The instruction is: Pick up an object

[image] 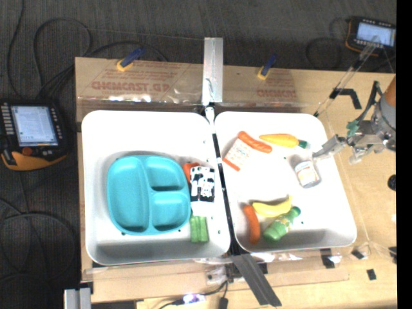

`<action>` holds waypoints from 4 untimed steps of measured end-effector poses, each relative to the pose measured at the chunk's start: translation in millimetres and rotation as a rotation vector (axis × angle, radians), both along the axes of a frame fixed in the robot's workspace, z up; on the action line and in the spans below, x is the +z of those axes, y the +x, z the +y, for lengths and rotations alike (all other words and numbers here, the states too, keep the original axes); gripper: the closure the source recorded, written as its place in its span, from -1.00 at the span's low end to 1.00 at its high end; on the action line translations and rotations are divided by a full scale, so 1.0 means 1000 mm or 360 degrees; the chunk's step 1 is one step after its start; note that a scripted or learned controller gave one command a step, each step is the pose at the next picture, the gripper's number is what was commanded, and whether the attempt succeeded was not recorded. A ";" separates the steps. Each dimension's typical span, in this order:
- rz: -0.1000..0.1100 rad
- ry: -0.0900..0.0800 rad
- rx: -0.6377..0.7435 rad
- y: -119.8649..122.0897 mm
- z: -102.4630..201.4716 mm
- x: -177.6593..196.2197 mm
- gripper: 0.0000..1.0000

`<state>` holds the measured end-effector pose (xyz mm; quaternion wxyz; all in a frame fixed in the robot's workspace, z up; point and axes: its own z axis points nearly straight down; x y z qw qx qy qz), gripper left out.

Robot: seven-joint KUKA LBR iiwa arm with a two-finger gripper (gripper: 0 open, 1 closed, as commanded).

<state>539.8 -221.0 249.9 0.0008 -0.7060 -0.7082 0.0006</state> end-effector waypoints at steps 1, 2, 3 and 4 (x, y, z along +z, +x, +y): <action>0.0002 0.0000 -0.0063 0.012 0.000 -0.103 -1.00; -0.0016 0.0017 0.0228 0.035 0.011 -0.159 -1.00; -0.0028 -0.0002 0.0226 0.036 0.008 -0.149 1.00; -0.0003 -0.0003 0.0280 0.100 0.084 -0.046 1.00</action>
